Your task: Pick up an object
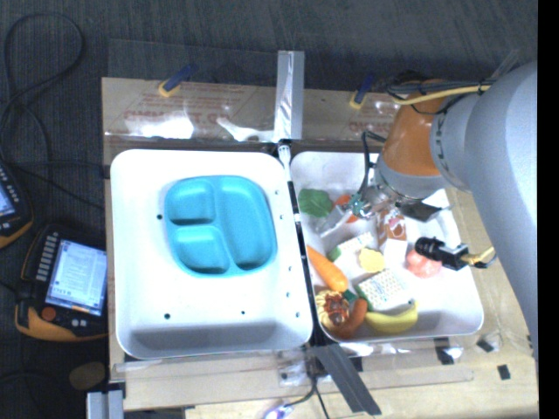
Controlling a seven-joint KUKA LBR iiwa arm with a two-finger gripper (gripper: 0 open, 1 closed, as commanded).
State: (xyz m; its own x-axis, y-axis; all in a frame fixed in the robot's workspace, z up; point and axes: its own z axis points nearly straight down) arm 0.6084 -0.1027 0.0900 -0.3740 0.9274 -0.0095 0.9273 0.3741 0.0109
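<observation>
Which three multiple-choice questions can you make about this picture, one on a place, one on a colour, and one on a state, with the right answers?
1. Where does the blue tray lie?
A. in the left bin
B. in the right bin
C. on the floor

2. What colour is the carrot?
A. purple
B. orange
C. white

3. What does the tray hold?
A. a banana
B. a carrot
C. nothing

Answers:
1. A, since the tray sits in the middle of the left bin.
2. B, since the carrot by the right bin's left wall is orange.
3. C, since the tray's three compartments show only blue, while the banana and the carrot lie in the right bin.
</observation>
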